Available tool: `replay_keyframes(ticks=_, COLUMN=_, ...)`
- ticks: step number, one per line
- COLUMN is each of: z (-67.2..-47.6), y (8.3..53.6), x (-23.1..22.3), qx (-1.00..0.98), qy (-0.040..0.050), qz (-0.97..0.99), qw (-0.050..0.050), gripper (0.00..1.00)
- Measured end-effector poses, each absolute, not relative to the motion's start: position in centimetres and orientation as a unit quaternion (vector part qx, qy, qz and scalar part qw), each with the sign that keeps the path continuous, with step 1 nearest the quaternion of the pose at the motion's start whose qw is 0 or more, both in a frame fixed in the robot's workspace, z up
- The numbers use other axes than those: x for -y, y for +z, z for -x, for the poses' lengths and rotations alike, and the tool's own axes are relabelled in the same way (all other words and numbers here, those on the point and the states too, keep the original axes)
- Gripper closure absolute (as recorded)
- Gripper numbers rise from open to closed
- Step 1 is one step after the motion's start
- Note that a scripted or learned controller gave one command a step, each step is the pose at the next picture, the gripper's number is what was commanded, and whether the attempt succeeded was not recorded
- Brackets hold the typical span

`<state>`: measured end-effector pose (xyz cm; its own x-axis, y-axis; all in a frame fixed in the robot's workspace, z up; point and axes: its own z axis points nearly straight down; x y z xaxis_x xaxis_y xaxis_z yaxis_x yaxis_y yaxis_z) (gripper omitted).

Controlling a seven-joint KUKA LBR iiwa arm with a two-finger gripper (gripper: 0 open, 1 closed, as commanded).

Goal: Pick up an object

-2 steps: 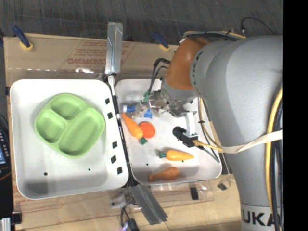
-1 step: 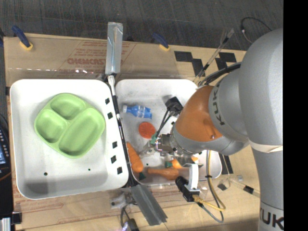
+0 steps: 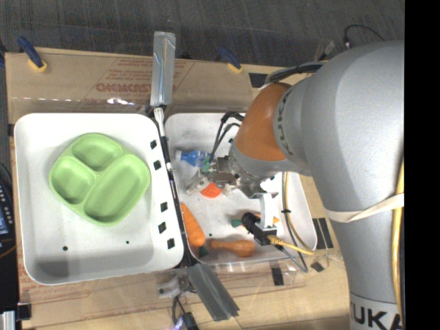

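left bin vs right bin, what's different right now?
The left bin holds one thing, a green divided plate; the right bin holds several small items, among them two orange carrot-like pieces. The left bin lies in open view; the right bin is partly covered by the arm, whose end effector is down inside it. Both are shallow, white and side by side.

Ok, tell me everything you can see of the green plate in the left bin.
The plate is pale green, matte, plastic-looking, with three rounded compartments: one at the top, one at the left, and a larger one at the lower right. It lies flat, right way up, on the floor of the left bin, toward its upper middle. Nothing sits in it or touches it, and it stands apart from the bin's walls.
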<state>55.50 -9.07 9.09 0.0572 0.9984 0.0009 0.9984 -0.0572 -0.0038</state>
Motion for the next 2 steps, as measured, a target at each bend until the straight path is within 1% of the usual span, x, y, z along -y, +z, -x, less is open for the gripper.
replay_keyframes(ticks=1, z=-55.4, y=10.0, x=9.1, qx=0.688, qy=0.0022, qz=0.726, qw=0.003, gripper=1.00)
replay_keyframes(ticks=2, z=-51.5, y=24.1, x=5.9, qx=0.727, qy=-0.0003, qz=0.687, qw=0.000, gripper=1.00)
